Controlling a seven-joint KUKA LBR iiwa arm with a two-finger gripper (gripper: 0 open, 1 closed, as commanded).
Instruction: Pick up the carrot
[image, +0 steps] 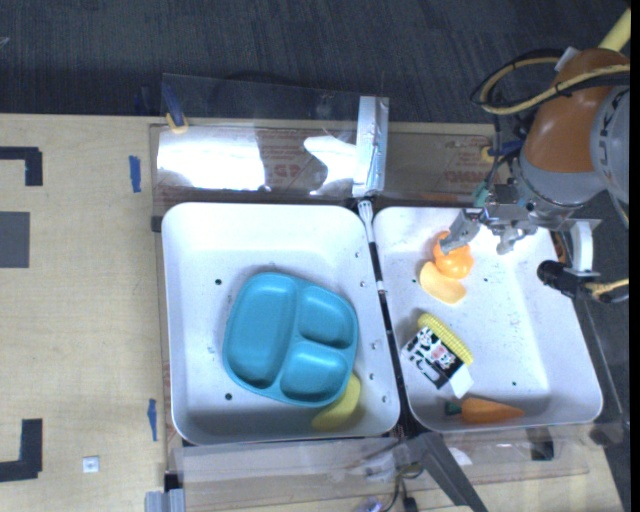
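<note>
The carrot (487, 408), orange with a small green end, lies along the front wall of the right bin (560, 330). My gripper (484, 237) hangs over the back of that bin, far from the carrot. Its two fingers (461, 233) stand apart, open, with nothing between them. The left finger is right beside the head of a yellow rubber duck (447, 270).
A yellow corn cob (447, 338) and a black-and-white patterned block (433, 358) lie between the duck and the carrot. The left bin (190, 250) holds a blue divided plate (290, 338) and a yellow item (343, 403) at its front edge.
</note>
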